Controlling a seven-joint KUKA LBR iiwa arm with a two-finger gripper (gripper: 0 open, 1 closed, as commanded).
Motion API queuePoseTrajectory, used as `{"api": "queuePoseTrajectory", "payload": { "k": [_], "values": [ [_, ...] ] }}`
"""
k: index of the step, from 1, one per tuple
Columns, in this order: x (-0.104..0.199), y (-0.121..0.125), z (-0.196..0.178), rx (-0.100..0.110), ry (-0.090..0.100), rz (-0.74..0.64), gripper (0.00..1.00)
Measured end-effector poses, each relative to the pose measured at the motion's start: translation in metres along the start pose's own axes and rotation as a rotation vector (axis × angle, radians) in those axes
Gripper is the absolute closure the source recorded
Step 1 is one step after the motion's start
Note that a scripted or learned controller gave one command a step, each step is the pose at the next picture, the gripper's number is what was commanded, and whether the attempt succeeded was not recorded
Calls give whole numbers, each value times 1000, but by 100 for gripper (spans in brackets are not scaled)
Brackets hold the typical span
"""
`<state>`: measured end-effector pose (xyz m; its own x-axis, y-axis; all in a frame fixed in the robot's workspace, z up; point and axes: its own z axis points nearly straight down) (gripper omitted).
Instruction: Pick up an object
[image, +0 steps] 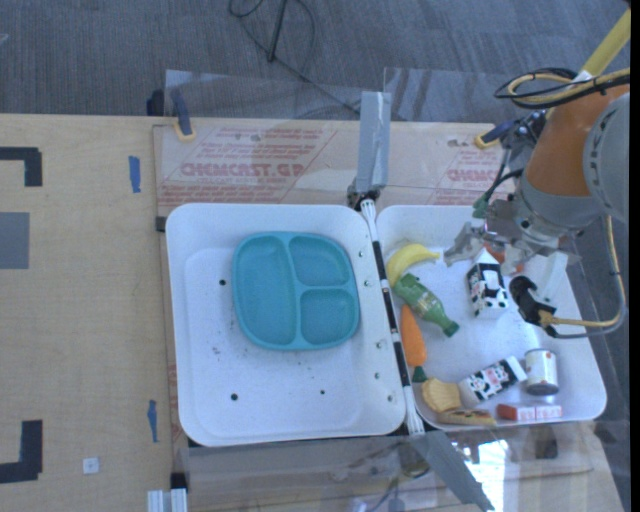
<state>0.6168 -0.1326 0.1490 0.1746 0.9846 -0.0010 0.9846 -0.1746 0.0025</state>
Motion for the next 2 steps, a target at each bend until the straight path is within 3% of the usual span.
{"api": "queuePoseTrajectory", "payload": {
  "k": [1,2],
  "values": [
    [-31,-26,60,-9,1,-50,0],
    [-33,-25,49,-11,-3,-48,100]
  ]
}}
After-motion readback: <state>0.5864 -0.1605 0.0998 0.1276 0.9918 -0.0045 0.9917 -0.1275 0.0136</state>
